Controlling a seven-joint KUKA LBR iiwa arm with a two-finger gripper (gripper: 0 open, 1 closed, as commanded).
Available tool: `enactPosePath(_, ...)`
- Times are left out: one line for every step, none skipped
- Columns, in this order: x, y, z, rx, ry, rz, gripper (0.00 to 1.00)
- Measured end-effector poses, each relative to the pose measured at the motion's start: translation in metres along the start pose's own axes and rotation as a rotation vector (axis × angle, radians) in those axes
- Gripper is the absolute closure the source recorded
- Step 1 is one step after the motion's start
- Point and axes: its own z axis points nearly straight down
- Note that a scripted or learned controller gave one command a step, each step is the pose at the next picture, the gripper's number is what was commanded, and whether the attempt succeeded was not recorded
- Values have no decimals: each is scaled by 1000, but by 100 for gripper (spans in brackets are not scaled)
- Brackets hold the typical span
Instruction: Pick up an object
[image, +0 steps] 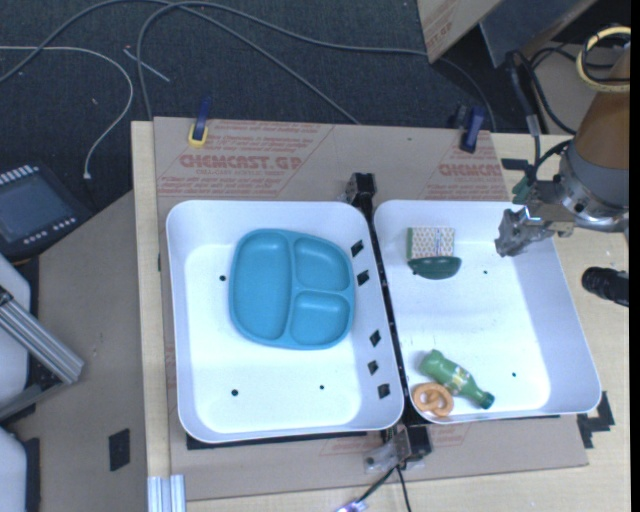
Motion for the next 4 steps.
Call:
enactPosePath(53, 6, 3, 7, 4, -5, 100)
enactPosePath(94, 29, 8, 6, 2, -3, 100)
enactPosePath(140, 36, 13, 7, 3, -3, 100)
enactPosePath(187, 46, 15, 7, 3, -4, 100)
